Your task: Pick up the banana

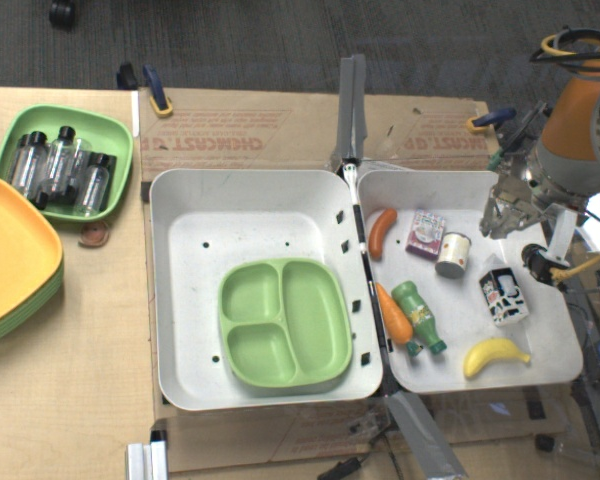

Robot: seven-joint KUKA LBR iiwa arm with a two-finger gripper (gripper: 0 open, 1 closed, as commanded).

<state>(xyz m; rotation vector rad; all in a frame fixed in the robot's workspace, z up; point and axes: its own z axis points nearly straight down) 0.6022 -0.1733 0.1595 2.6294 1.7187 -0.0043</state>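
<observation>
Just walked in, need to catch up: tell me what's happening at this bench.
A grey arm with an orange band reaches in over the right bin, its tool near the bin's far right side. The banana it is meant to pick up lies untouched at the near edge, beside a green bottle. The left bin holds a green divided tray.

a dark grey carpeted floor (280, 18) runs along the far side, where a black chair caster (62, 10) stands at far left. a light wooden bench top (70, 388) fills the near left, partly covered by a flattened cardboard sheet (250, 133) printed with red lettering. blue-and-yellow clamps (158, 96) pin the cardboard at its far edge, one at left, another (490, 121) at right. a grey metal bar (352, 108) stands at the cardboard's far middle. even, soft light falls across the scene.
</observation>
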